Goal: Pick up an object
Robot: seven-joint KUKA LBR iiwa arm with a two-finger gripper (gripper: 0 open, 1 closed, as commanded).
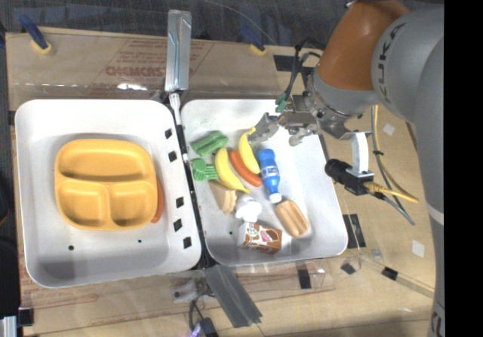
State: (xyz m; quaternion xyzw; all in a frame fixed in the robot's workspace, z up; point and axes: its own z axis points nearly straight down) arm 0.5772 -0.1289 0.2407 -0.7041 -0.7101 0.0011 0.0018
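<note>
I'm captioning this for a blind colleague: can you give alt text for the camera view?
A grey and orange robot arm holds its claw over the right bin, just above a pile of toy food. The left bin holds a yellow divided tray.

Pincer [278, 126] above right bin [321, 234], toy food

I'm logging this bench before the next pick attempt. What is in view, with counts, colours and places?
bins: 2, white, side by side
divided tray: 1, yellow-orange, left bin
bananas: 2, yellow, right bin middle
bottle: 1, blue with white cap, right bin
green toys: 2, green, right bin near the divider
hot dog: 1, tan, right bin lower part
carton: 1, brown and white, right bin front
arm: 1, grey with orange band, right
claw: 1, dark, over right bin's far side
</note>
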